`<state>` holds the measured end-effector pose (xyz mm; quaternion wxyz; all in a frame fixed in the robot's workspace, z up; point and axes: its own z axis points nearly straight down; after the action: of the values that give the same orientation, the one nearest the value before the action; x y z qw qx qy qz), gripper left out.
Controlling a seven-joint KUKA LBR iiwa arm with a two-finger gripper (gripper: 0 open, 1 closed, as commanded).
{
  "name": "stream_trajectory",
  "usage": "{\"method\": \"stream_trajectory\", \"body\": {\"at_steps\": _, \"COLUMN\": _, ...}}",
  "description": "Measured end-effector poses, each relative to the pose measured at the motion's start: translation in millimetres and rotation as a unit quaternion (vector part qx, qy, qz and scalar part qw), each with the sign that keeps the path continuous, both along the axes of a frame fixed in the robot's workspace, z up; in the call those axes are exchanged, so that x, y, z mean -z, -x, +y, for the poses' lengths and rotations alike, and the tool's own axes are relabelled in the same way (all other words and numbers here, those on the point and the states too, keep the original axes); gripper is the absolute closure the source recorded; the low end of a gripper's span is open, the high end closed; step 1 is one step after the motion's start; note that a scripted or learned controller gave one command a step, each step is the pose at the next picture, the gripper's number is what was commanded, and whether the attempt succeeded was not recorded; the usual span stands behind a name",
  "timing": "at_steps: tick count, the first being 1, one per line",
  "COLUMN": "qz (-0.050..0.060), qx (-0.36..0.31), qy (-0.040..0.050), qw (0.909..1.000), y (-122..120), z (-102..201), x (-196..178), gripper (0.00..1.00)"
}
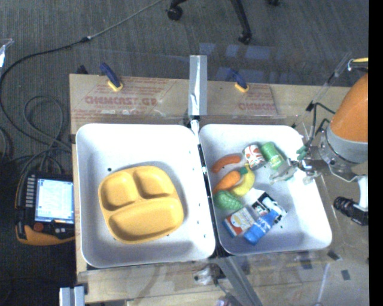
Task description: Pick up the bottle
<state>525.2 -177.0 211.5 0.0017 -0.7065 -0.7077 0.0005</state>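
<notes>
My end effector [286, 171] hovers by the right bin's [311, 236] far right edge; whether it's apart or together, I cannot tell. The bottle [264, 155] lies just beside it, so I should drop squarely across its body.

Dark grey carpet [119, 54] covers the floor, crossed by a black cable [36, 57]. Chair casters [175, 11] stand at the top. A handheld pendant [46, 207] lies left of the tabletop [137, 98].

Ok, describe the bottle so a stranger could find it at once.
Look in the right bin, at its far end near the claw. The bottle lies on its side there, above the banana. Its green end and red-and-white label set it apart from the orange carrot beside it.
</notes>
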Motion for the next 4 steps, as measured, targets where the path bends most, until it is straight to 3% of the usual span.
{"method": "stream_trajectory", "body": {"at_steps": 1, "qz": -0.001, "qx": -0.094, "qy": -0.0001, "qw": 0.9956, "y": 41.5, "z": -4.1, "x": 117.0, "gripper": 0.00}}
{"method": "stream_trajectory", "body": {"at_steps": 2, "qz": -0.002, "qx": -0.167, "qy": 0.0007, "qw": 0.9860, "y": -66.9, "z": -0.4, "x": 67.5, "gripper": 0.00}}
{"method": "stream_trajectory", "body": {"at_steps": 3, "qz": -0.001, "qx": -0.111, "qy": 0.0019, "qw": 0.9938, "y": -87.2, "z": -25.2, "x": 105.1, "gripper": 0.00}}
{"method": "stream_trajectory", "body": {"at_steps": 4, "qz": -0.001, "qx": -0.111, "qy": 0.0024, "qw": 0.9938, "y": -87.2, "z": -24.9, "x": 96.4, "gripper": 1.00}}
